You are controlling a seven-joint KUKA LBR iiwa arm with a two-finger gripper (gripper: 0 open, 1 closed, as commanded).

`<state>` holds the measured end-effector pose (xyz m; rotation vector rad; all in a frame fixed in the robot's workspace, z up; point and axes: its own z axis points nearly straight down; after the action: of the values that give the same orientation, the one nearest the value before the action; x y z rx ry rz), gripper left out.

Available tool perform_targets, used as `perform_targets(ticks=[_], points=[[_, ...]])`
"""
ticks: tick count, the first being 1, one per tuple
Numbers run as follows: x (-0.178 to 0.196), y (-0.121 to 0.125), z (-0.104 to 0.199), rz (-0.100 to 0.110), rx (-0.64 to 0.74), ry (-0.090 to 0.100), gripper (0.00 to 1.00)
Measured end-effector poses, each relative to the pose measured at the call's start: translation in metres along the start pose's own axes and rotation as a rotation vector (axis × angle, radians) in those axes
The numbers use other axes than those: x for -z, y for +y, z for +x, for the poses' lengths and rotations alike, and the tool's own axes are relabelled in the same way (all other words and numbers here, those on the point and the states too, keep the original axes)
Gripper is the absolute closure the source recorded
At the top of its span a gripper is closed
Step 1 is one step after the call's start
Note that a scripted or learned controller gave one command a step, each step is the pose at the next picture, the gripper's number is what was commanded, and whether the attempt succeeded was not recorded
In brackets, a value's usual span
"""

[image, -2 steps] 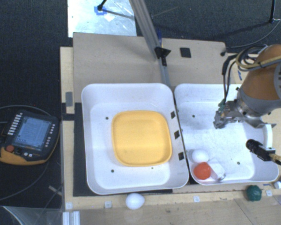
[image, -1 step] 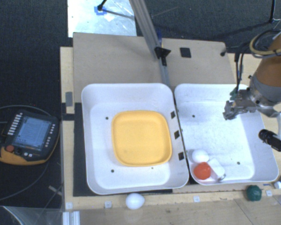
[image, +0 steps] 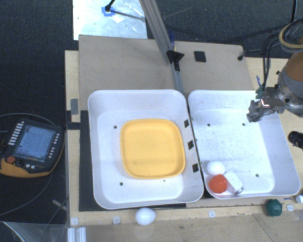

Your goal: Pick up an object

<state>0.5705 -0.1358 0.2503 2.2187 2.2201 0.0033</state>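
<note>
Right bin, near corner: the pickable cluster sits here, an orange ball, a white ball touching it from behind, and a small white block just beside it.
Claw position: gripper hangs over the far right part of the right bin, well apart from the cluster.
Bearing: objects lie toward the camera and somewhat left of the claw, diagonally across the bin floor.
Claw state: cannot tell whether parted or closed; nothing visible held.
Long axis: block runs slantwise toward the bin's near wall; balls have none.
Surfaces: balls smooth and round, likely to roll; bin glossy plastic.
Left bin: yellow plate, flat, rounded-square.
Strays: white egg-shaped ball and green ball on the bench.
</note>
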Motion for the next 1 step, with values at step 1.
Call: perform_targets(ticks=[1], points=[[-0.0041, -0.0231, 0.0438, 0.002, 0.002, 0.001, 1.0]])
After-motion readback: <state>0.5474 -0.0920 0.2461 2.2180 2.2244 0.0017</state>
